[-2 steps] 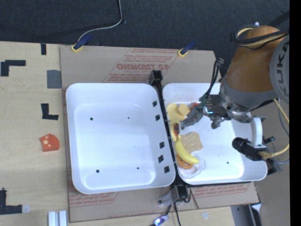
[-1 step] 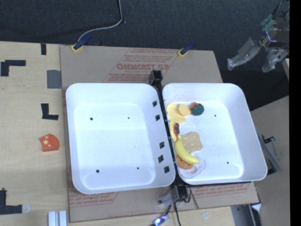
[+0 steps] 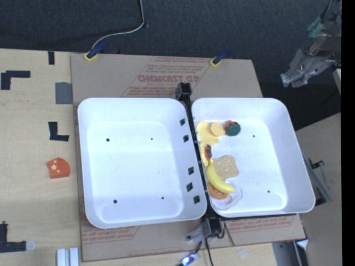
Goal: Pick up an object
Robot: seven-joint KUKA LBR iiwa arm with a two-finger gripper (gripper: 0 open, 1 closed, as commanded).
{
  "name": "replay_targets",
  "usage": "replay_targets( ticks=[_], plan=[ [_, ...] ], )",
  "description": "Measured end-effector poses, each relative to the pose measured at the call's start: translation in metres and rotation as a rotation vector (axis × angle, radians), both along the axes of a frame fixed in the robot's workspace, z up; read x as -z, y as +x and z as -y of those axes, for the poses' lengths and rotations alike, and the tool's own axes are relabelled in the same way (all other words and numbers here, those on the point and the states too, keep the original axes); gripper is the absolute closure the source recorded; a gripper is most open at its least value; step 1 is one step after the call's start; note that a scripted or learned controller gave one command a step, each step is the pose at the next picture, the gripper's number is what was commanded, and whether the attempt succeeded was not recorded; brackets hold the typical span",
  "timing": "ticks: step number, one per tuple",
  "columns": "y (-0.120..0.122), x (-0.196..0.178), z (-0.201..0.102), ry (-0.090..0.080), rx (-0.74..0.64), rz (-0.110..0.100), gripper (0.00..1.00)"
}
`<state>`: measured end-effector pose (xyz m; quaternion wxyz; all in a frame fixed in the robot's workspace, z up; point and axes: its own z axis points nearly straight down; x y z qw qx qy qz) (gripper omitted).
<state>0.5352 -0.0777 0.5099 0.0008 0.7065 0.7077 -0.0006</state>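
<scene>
Several toy foods lie along the left wall of the right bin [image 3: 277, 148]: a yellow banana [image 3: 216, 178], a tan slice of bread [image 3: 226, 166], a pale yellow piece [image 3: 206, 132] and a small orange and green piece [image 3: 232, 128]. An orange item [image 3: 220, 193] peeks out from under the banana. My gripper [image 3: 302, 71] hangs at the far upper right, outside the bins and well away from the objects. It is seen partly and from the side.
The left bin [image 3: 133, 159] sits flush against the right one on a cardboard sheet [image 3: 166, 76]. A small red object [image 3: 59, 168] lies on the bench left of the bins. A cable [image 3: 127, 32] runs across the dark backdrop.
</scene>
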Motion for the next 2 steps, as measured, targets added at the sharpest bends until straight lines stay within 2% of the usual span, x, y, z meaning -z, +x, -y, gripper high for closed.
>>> replay_targets(
  ticks=[2],
  plan=[
    [0.136,-0.027,0.052,-0.002,0.001,0.006,1.0]
  ],
)
